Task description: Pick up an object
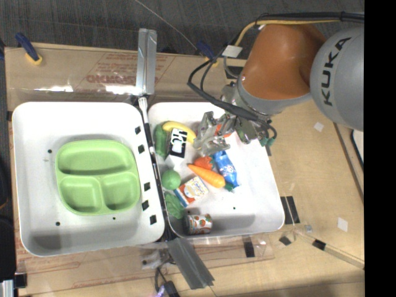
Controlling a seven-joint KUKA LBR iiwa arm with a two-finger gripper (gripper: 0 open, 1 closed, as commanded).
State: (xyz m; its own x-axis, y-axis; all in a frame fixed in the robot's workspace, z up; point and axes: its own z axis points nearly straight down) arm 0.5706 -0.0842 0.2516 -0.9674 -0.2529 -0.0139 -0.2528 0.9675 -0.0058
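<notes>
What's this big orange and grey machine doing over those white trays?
A robot arm is trying to pick up an object. Its gripper hangs low over the right bin, above a pile of toy groceries: a carrot, a blue packet, a banana, a small can. The left bin holds a green divided plate.

Small toy foods are lying clustered in the right bin [260, 209], centre of frame: a banana [175, 127] uppermost, a carrot [207, 175] lying slantwise beside a blue packet [225, 169], a carton [191, 192] below, a can [198, 223] lowest, green vegetables [170, 179] lining the left wall.
</notes>
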